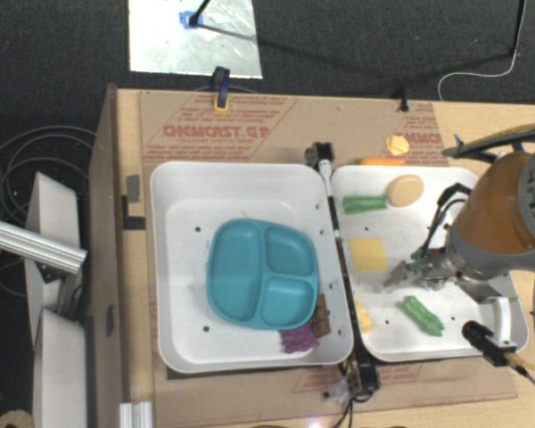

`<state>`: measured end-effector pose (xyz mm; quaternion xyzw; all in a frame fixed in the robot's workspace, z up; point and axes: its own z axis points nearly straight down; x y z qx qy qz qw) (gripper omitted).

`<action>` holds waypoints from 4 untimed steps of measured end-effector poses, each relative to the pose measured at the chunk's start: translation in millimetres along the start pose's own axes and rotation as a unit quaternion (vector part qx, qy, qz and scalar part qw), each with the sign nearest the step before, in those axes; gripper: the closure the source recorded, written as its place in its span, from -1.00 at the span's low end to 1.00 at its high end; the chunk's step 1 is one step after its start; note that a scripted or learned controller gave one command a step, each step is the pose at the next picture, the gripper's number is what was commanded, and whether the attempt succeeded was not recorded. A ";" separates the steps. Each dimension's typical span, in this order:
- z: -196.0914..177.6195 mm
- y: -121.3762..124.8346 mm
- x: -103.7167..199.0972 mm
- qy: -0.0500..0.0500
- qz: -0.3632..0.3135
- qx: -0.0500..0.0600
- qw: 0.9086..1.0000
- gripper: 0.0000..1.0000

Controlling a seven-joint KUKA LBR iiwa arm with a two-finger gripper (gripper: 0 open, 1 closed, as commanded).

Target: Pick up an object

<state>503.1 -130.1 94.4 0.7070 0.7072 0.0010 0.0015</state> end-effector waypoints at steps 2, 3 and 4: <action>10.8 5.9 -20.7 -0.001 0.003 0.004 1.000 -1.00; -50.3 150.9 -60.8 -0.004 -0.004 -0.008 1.000 -1.00; -100.5 68.4 -54.8 -0.001 0.000 0.000 1.000 -1.00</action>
